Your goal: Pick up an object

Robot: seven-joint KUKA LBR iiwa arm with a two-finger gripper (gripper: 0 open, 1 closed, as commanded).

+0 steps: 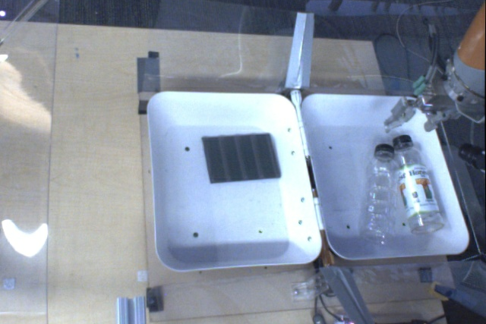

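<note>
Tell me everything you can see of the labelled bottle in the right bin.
The labelled bottle is clear plastic with a dark cap and a white label bearing orange and dark print. It looks empty. It lies on its side on the floor of the right bin, cap pointing to the bin's far side, near the right wall. A second clear bottle lies alongside on its left, close or touching. The gripper is above the bin's far right corner, apart from it.

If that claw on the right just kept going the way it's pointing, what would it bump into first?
Probably the black cap of the labelled bottle, lying beside a clear bottle in the right bin. The gripper hangs just above the caps, though depth is hard to judge here.
</note>
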